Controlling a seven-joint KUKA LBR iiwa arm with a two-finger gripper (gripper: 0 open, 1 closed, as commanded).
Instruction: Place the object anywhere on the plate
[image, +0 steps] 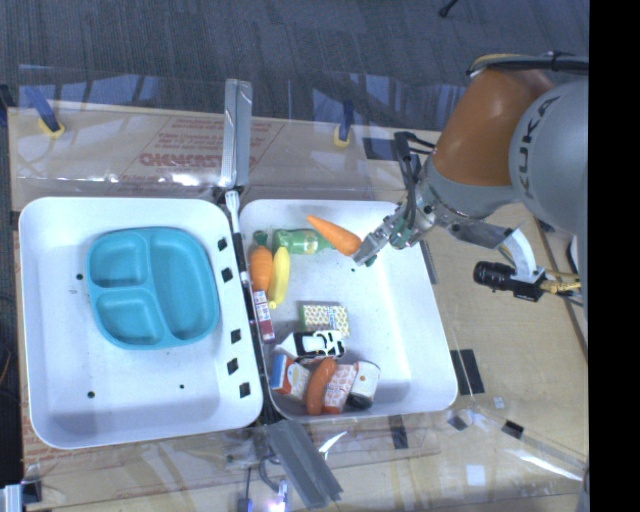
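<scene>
Pincer (366, 252) state unclear, beside tapered orange carrot (334, 235) | glossy blue sectioned plate (153, 285)

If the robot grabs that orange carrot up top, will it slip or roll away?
The carrot looks smooth and shiny like plastic, so it could slip from the tool. It is round and tapered, so a push would probably roll it in a curve. It rests partly on the green bottle, so it may tip off when touched.

Two white bins (60, 420) sit side by side on a bench (500, 400).
</scene>
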